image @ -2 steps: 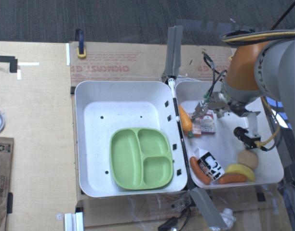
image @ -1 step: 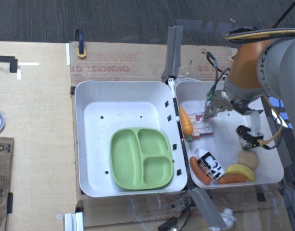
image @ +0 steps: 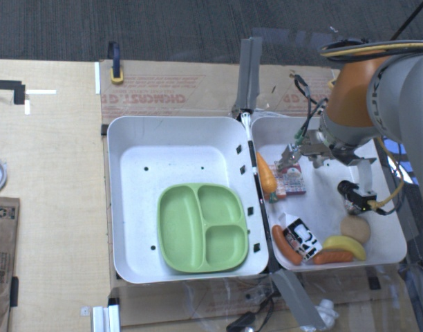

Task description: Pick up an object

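Camera view: claw is seen low in right bin, just above small patterned packet; finger state cannot be told. Packet is judged light, crushable; edge grip advised.

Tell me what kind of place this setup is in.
Most likely a robotics lab's pick-and-place test bench: two shallow white plastic bins sit side by side on a pale wooden bench, with toy food such as a yellow plastic banana and a grey robot arm over them.
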Controlling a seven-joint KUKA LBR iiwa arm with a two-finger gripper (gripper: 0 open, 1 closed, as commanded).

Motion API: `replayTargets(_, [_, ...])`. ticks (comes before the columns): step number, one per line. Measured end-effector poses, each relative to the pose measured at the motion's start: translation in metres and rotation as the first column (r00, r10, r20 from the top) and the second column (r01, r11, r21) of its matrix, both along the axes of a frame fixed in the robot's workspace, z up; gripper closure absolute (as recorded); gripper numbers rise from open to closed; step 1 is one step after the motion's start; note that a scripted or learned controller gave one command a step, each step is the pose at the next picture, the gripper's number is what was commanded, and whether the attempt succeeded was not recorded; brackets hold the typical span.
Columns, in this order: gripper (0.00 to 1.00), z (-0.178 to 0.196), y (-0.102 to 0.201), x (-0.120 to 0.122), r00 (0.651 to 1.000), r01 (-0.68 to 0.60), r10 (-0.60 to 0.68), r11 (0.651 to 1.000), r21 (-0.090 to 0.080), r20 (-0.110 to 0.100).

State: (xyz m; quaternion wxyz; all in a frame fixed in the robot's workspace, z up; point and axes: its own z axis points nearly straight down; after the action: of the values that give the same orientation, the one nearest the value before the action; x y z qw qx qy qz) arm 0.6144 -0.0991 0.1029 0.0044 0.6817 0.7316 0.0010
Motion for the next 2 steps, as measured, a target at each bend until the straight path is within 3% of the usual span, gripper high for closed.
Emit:
replayTargets(1, [0.00,-0.0074,0.0011,-0.0111,0.997,0.081,-0.081,0.997,0.005,0.003])
replayTargets(2, [1.00,-0.0001,-0.0019,-0.0104,0.996,0.085,-0.085,0.996,0.002,0.003])
